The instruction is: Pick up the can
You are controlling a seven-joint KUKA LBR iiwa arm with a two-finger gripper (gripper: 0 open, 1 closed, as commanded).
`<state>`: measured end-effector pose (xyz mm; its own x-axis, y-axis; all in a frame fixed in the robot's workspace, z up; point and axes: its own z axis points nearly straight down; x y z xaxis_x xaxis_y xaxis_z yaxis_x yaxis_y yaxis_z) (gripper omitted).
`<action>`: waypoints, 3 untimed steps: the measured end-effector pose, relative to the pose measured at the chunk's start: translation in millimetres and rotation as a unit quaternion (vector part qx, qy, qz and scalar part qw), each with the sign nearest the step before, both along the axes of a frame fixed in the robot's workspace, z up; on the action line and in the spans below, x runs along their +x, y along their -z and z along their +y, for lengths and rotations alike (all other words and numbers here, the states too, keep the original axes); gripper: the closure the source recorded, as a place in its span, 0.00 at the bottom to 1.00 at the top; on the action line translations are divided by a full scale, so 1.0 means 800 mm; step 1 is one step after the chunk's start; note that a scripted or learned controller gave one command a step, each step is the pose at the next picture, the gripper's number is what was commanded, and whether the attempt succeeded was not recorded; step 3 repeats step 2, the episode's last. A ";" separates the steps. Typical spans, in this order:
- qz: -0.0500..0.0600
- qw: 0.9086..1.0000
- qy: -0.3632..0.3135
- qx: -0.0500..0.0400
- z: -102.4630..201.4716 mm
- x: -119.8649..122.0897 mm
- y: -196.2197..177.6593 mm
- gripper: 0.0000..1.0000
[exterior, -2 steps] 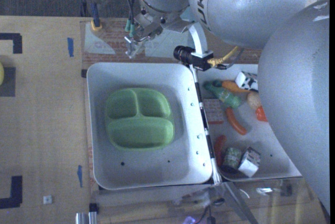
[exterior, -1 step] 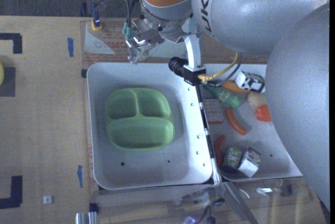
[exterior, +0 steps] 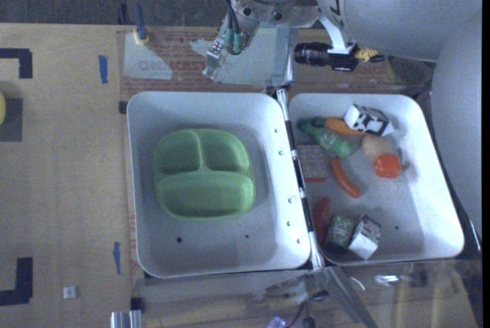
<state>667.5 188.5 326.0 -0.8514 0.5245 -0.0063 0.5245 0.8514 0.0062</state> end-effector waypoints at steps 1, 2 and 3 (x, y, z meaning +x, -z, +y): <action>0.004 0.999 0.052 0.000 0.047 -0.037 0.022 1.00; 0.001 1.000 0.012 0.000 0.044 -0.021 0.020 1.00; 0.001 1.000 0.012 0.000 0.044 -0.021 0.020 1.00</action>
